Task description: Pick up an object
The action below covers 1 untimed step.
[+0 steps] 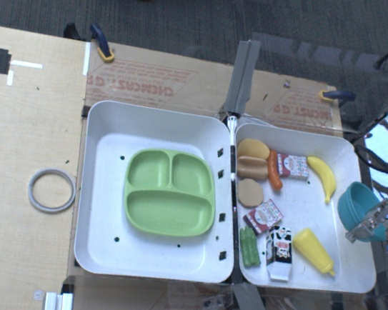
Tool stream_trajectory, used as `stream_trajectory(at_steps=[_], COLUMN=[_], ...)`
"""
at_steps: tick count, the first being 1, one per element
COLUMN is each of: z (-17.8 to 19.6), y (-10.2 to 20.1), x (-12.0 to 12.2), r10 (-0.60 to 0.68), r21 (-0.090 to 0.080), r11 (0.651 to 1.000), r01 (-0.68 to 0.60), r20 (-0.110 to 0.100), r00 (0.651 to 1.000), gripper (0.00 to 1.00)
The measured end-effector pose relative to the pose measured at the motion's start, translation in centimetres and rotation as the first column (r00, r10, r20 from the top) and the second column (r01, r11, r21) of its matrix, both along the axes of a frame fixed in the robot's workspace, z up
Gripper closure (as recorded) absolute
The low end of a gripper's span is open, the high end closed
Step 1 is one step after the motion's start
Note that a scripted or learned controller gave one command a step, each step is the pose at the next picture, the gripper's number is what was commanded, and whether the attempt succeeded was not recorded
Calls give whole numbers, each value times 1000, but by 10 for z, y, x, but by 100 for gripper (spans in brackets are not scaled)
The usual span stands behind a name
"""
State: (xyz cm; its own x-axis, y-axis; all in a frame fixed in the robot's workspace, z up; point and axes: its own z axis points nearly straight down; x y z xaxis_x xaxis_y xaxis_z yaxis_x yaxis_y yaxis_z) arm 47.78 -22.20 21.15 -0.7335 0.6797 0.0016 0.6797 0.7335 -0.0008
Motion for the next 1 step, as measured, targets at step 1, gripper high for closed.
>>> stream_trajectory(at_steps=[1], z=[-45], y=[15], x=[26], r10=[-416], r21=[18], r11=[909], r01=[416], r20=[8], r00=[909], gripper=[100])
